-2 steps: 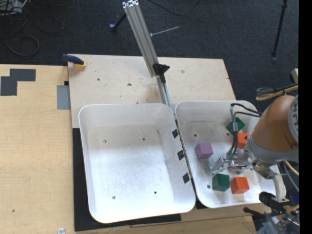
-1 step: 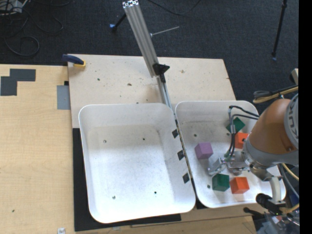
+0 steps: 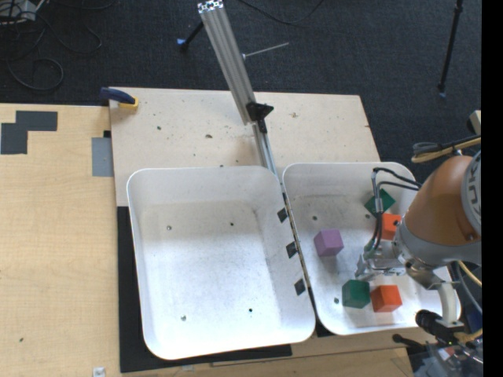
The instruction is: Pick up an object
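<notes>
Behind arm (image 3: 440, 210), half-hidden orange block (image 3: 387, 226)

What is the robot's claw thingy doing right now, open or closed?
End effector: over the right bin, above the green block and red block; open or closed cannot be told.

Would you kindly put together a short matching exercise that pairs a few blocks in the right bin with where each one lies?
Things:
1. purple block
2. dark green block
3. red-orange block

Places:
A. nearest the bin's front edge, right of its green neighbour
B. nearest the divider between the bins
C. just below the end effector, left of the red-orange one

Pairs: 1-B, 2-C, 3-A
</notes>
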You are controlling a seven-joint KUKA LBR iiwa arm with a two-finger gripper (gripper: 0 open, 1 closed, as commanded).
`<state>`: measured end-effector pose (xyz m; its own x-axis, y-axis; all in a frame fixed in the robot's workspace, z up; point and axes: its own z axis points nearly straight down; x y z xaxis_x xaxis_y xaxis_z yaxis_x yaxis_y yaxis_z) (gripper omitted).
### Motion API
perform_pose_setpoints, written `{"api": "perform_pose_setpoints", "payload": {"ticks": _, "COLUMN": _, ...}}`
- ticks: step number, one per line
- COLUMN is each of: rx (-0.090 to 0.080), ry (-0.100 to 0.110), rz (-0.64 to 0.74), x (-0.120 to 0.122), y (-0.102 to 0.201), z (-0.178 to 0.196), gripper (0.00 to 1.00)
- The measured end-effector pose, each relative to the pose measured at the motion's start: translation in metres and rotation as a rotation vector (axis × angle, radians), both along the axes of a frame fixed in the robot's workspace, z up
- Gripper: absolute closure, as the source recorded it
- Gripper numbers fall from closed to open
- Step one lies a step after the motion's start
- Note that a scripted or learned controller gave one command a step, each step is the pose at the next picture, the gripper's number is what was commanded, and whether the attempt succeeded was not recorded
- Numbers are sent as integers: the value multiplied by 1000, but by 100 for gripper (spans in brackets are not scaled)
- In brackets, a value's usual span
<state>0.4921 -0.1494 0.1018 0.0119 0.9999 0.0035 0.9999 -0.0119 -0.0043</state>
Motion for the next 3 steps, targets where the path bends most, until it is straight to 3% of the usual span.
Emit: {"api": "perform_pose_setpoints", "payload": {"ticks": 3, "rx": -4, "ry": -6, "rz": 14, "x": 4, "y": -5, "z": 125, "gripper": 100}}
